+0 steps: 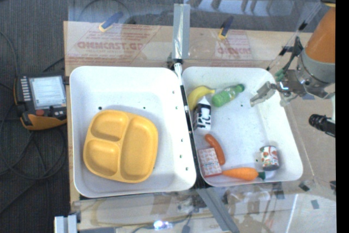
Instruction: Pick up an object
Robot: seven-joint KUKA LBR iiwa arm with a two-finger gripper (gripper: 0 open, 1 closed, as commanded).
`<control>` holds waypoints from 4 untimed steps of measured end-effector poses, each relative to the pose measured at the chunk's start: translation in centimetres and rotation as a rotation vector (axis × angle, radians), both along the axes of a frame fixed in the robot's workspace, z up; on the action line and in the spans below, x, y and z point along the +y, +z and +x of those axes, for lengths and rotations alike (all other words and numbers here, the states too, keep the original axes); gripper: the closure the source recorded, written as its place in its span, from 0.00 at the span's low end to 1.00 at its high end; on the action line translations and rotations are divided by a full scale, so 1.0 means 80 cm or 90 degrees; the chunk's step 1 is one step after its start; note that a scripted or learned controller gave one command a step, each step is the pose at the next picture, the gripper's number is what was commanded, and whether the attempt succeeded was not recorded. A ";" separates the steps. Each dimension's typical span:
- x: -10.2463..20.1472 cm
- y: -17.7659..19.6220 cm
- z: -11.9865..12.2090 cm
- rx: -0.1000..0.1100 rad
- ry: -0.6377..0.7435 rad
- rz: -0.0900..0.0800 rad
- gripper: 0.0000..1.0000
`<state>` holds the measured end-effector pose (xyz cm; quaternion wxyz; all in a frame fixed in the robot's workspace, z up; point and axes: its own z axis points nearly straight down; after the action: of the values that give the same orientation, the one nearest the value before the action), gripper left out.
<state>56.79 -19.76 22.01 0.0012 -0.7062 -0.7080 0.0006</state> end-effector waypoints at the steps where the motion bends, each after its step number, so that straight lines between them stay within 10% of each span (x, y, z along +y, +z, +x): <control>1: 0.042 -0.105 0.052 0.000 0.043 -0.001 0.00; 2: 0.094 -0.157 0.098 0.000 0.082 -0.002 0.00; 3: 0.093 -0.147 0.094 0.010 0.081 -0.001 1.00; 4: 0.093 -0.148 0.094 0.010 0.081 -0.001 0.00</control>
<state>64.28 -12.29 10.20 0.0062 -0.6597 -0.7515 0.0071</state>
